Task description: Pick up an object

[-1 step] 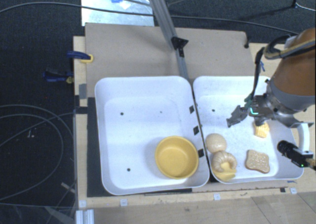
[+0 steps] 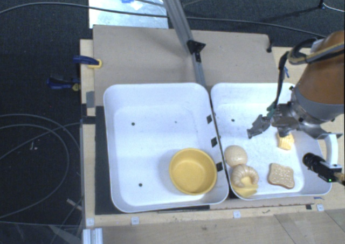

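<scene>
Approach step, nothing grasped yet. Gripper (image 2: 269, 123) hangs over the right bin (image 2: 237, 97), arm coming in from the right with the orange band above the wrist. One dark finger pokes out to the left around the bin's middle; whether the fingers are apart or together I cannot tell, since the wrist body covers the rest, and nothing visibly sits between them. Candidate objects are all in the right bin: yellow cheese-like wedge (image 2: 285, 141) just beside and below the gripper body, partly tucked under it; bread slice (image 2: 281, 175) near the front right corner; pale round roll (image 2: 235, 155) by the bin's left wall; croissant-like pastry (image 2: 244, 175) touching the roll's front side, near the front edge, with something yellow under it. Left bin (image 2: 124, 97) holds a yellow bowl (image 2: 193, 171) at its front right, upright, close to the shared wall. My read: the wedge is the nearest target, so the next move calls for a small shift toward it, with fingers set to straddle it, then a descent and close. Risk: the wedge is small and low, so a grip could easily slide off or close on air. Roll and pastry touch each other, so going for either could nudge the other. Counter (image 2: 140, 54) behind the bins is bare cardboard.
</scene>
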